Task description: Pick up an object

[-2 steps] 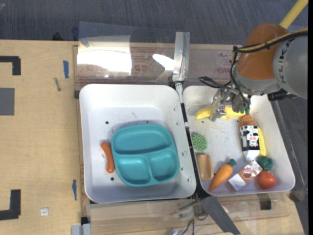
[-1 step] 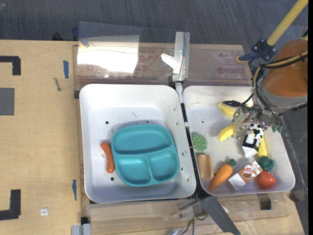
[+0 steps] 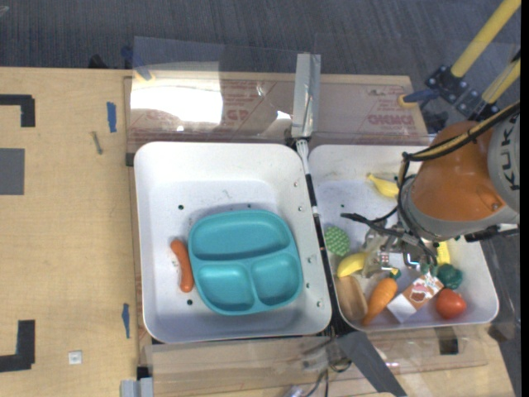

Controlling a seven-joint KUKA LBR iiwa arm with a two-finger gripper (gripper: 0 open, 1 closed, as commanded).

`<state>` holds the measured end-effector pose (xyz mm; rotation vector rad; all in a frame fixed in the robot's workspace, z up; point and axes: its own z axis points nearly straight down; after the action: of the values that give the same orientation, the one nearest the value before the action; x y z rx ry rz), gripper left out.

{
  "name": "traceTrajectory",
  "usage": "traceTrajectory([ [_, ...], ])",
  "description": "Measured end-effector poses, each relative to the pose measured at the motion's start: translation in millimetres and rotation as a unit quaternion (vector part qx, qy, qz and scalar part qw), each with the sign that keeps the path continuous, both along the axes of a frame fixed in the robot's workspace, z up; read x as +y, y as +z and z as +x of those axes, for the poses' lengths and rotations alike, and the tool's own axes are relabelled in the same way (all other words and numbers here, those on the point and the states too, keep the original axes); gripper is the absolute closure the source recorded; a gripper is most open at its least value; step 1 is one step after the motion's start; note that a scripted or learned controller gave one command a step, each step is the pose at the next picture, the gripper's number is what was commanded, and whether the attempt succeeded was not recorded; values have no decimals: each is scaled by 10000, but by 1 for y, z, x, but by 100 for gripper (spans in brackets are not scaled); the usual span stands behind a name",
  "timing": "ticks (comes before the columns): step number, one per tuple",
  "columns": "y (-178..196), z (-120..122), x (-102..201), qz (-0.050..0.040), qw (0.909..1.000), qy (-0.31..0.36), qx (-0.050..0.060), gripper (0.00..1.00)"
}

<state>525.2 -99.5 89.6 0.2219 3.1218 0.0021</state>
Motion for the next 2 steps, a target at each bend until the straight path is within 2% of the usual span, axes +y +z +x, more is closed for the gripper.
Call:
traceTrajectory([
  [1,135,-11,-67,-42,9982,605,-22,100],
  [2,31,-5,-22,8,9906,1363,71,100],
])
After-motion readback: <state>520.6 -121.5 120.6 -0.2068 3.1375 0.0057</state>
